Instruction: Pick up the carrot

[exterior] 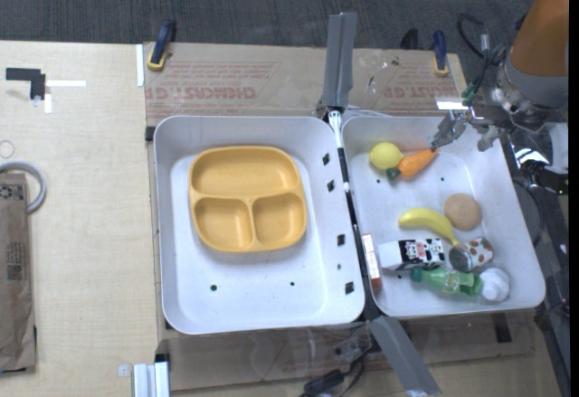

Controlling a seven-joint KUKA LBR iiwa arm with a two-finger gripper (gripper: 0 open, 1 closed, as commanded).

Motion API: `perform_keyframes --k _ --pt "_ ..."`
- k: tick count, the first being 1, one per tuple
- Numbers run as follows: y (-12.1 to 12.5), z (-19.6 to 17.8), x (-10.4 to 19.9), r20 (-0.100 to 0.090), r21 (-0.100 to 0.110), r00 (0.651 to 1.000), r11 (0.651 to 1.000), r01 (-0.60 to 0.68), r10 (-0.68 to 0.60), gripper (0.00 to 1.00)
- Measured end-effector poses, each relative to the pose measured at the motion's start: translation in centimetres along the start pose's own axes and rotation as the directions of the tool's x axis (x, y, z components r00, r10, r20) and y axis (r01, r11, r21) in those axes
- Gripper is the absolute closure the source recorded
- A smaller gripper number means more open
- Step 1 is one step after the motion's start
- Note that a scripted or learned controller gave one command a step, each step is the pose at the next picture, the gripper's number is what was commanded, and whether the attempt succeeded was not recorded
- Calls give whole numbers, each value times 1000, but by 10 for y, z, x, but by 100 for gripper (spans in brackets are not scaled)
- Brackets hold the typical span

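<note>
Carrot [417,162] touching lemon [385,155]; hand [450,130] just beside, grip state unclear.

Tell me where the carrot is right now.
The carrot lies in the right bin, near its back edge, touching the lemon on its left, with the gripper just above and right of it.

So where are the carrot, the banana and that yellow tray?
carrot [416,162]: camera view, middle of its orange body.
banana [429,222]: camera view, middle of its curved length.
yellow tray [244,171]: camera view, floor of its large upper compartment.
</note>
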State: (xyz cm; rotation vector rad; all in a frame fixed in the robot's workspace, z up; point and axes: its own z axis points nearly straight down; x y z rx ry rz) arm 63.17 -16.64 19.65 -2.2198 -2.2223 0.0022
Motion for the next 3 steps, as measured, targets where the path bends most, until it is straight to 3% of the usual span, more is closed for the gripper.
perform_keyframes --k 1,2,3 --pt "28 103 20 1 -3 992 992 -129 129 0" --pt "25 95 17 5 3 991 991 -132 132 100" --pt "27 -24 26 1 -1 902 902 -431 431 100"
